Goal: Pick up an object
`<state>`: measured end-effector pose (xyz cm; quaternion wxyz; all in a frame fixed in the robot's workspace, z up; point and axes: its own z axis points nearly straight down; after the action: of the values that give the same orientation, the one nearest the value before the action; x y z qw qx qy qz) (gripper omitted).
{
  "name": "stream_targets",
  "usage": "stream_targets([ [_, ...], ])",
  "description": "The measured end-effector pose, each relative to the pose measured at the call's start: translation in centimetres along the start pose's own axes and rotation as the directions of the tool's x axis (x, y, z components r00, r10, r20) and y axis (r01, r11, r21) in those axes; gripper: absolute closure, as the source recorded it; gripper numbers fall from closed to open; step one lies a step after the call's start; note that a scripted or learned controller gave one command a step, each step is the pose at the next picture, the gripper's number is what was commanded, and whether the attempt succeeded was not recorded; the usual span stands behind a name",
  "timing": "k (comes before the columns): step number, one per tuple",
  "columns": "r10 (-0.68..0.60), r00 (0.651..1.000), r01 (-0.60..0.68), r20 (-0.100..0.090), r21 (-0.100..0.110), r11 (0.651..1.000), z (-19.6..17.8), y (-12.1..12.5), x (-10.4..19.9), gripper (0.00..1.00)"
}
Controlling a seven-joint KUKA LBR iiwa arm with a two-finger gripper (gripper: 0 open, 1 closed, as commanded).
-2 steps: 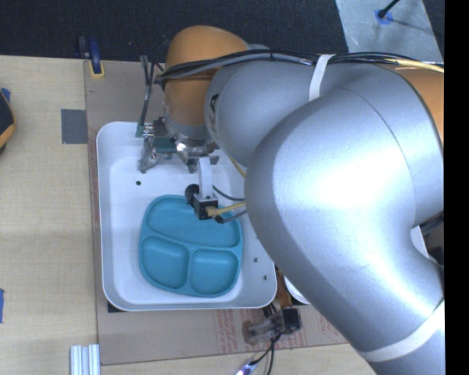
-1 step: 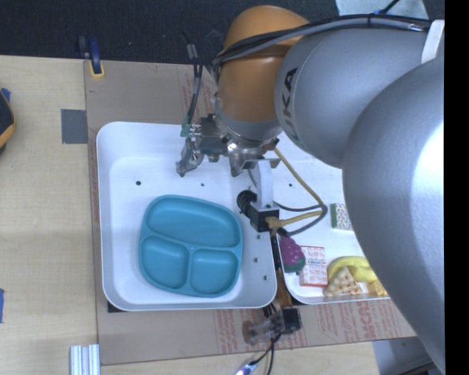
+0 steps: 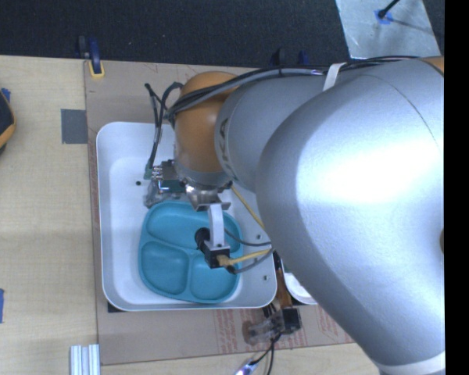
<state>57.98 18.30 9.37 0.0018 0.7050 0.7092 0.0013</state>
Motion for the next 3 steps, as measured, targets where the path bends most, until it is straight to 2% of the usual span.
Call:
stream_targets([
  [1, 0.0, 1.0, 0.0, 0.0, 0.007, 1.0, -7.1, 2.7, 2.5, 0.0],
  [2, -0.002, 1.0, 0.002, 0.0, 0.006, 1.0, -27.2, 5.7, 2.8, 0.0],
  [3, 0.001, 1.0, -0.001, 0.002, 0.01, 1.0, -18.5, 7.7, 0.2, 0.0],
])
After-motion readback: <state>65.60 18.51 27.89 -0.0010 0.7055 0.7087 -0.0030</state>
